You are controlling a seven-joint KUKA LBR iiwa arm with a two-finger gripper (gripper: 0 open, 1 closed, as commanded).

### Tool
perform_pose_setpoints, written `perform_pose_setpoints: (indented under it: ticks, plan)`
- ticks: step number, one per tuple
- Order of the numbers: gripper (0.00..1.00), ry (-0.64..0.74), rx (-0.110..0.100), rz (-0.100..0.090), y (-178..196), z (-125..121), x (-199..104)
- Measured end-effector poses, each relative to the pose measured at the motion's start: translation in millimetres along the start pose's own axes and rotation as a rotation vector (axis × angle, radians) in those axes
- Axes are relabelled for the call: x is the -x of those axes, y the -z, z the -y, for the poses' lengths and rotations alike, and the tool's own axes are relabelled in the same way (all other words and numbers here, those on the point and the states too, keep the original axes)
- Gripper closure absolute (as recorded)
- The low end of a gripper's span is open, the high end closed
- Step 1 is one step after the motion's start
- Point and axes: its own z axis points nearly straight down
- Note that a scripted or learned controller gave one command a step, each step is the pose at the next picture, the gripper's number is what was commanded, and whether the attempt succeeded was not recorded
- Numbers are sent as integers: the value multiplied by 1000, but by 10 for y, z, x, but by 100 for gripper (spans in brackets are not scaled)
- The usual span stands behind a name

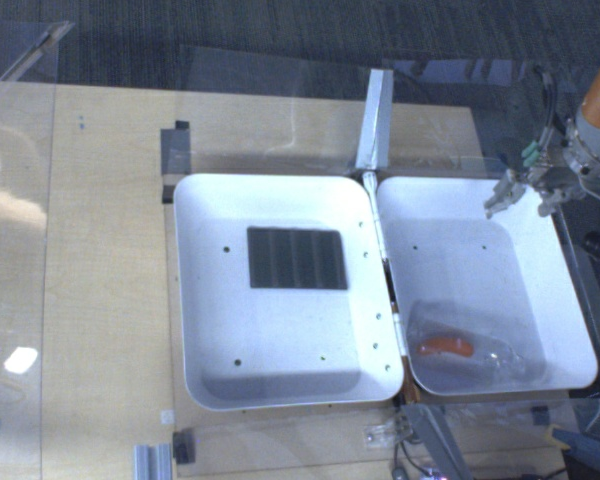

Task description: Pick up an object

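Two shallow white bins are sitting side by side on a pale wooden tabletop [100,298], their inner rims touching along a thin metal strip. The left bin [205,358] is carrying a dark ribbed rectangular pad [296,258], lying flat a little above its middle. The right bin [450,218] is holding the one loose thing in view: a clear plastic bottle [465,346] lying on its side near the front edge, with an orange part [447,346] showing at its left end. The bottle is resting on the bin floor, close to the divider between the bins and well apart from the arm.

The arm [598,118] is reaching in from the right of the view, its orange band showing near the top corner. Its pincer [527,192] is hanging over the far right corner of the right bin, just above the rim. Two grey fingers [502,200] are pointing down and to the left with a gap showing between them, so the pincer is standing spread apart, and nothing is lying between the fingers.

A clear panel is standing over the left part of the tabletop, catching bright reflections. A grey metal bar [374,118] is rising from the point where the two bins are meeting at the back
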Motion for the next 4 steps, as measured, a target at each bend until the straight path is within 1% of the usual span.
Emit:
perform_pose_setpoints:
  ticks: [1, 2, 3, 4]
  plan:
    - [0, -189, 1, 1, 397, 452, 164]
    - [0, -432, 0, 0, 15, 922, 174]
    - [0, -348, 11, -2, -1603, 1067, -315]
    - [0, -374, 1, 0, -1388, 492, 21]
